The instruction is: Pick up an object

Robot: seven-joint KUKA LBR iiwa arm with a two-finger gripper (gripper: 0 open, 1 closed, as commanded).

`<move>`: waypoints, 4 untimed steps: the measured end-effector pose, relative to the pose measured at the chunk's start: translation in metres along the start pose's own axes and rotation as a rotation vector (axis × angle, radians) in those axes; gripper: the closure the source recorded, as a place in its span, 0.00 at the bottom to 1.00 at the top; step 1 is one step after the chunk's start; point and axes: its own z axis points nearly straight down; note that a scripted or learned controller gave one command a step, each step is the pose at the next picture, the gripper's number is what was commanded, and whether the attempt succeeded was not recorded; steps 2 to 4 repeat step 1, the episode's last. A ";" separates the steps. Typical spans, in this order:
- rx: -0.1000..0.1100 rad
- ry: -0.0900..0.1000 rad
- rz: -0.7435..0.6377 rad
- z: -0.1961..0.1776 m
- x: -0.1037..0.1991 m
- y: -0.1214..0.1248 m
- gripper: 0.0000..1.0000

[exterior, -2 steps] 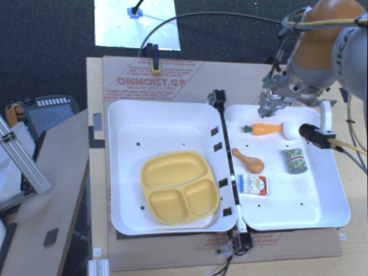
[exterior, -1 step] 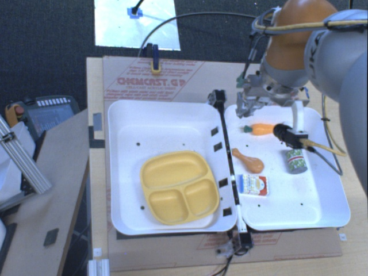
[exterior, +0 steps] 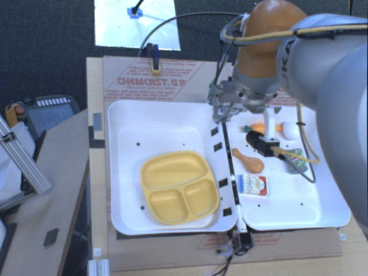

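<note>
Over the far end of the rim where the two bins meet, my gripper (exterior: 221, 115) hangs above the objects, and I cannot tell whether its grip is wide or narrow from this angle. I see nothing lifted yet: the yellow tray (exterior: 178, 186) lies flat in the left bin (exterior: 132, 131), while the brown spoon (exterior: 248, 160), white packet (exterior: 253, 184) and orange piece (exterior: 267, 128) lie in the right bin (exterior: 287, 206). By my judgement the pick is all ahead of me: choosing, descending, closing, lifting.

Bench (exterior: 96, 183), cardboard sheet (exterior: 172, 78), left white bin (exterior: 123, 125) beside right white bin (exterior: 293, 209)
</note>
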 end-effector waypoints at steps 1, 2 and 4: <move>-0.001 0.000 0.001 -0.008 0.053 -0.013 1.00; -0.001 0.000 0.001 -0.008 0.053 -0.013 1.00; -0.001 0.000 0.001 -0.008 0.053 -0.013 1.00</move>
